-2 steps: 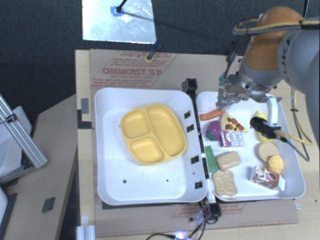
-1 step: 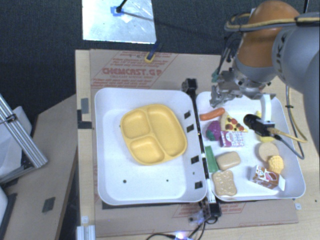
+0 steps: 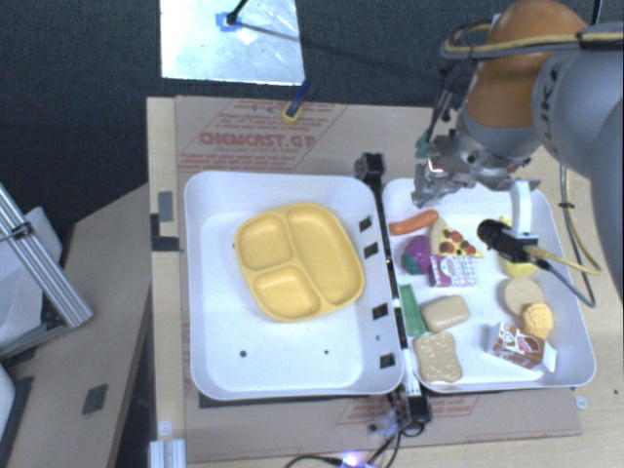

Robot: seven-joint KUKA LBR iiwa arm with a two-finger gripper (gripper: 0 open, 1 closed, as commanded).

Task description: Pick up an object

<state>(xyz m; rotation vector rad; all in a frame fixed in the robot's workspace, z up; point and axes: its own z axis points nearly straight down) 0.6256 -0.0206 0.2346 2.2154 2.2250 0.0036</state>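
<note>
Two shallow white bins are seen side by side on the worktop (image 3: 244, 130). In the left bin (image 3: 210, 261) a yellow divided tray (image 3: 297, 259) is placed, tilted a little. In the right bin (image 3: 575, 349) many small toy foods are gathered: an orange carrot (image 3: 413, 223) near the top left corner, a pizza slice (image 3: 454, 239) just beside it, a purple piece (image 3: 417, 254), a pink packet (image 3: 454, 271), a green strip (image 3: 409, 310) along the left wall, a beige bun (image 3: 446, 312), a toast slice (image 3: 438, 357), a corn piece (image 3: 537, 319) and a small carton (image 3: 520, 347). The end effector (image 3: 429, 185) is held over the top left corner of the right bin, just above the carrot. It cannot be told how far its fingers are apart, and nothing is seen between them
</note>
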